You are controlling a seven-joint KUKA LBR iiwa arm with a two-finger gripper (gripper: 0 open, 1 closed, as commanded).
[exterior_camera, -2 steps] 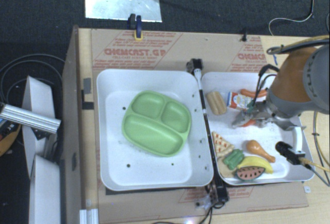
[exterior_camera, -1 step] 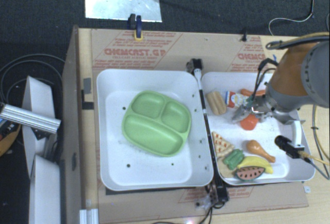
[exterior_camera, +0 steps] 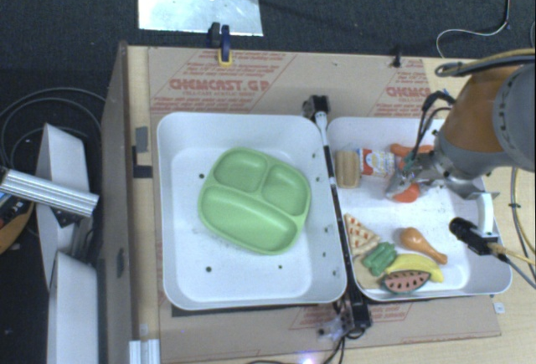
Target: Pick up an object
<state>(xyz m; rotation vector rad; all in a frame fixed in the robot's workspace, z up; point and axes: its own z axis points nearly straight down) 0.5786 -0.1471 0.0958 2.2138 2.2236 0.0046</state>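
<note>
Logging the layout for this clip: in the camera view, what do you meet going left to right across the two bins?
Green tray → pizza slice → banana → gripper.

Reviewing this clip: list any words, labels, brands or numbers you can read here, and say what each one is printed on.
"CHEMCAST GP": red print on the brown protective sheet under the bins, behind the left bin.
A second red print of the same sort on that sheet behind the right bin: cut off by the arm, only partly legible.
Smaller red lines above and below both prints: too small to read.
Label on the small bottle in the right bin: blurred, unreadable.
</note>
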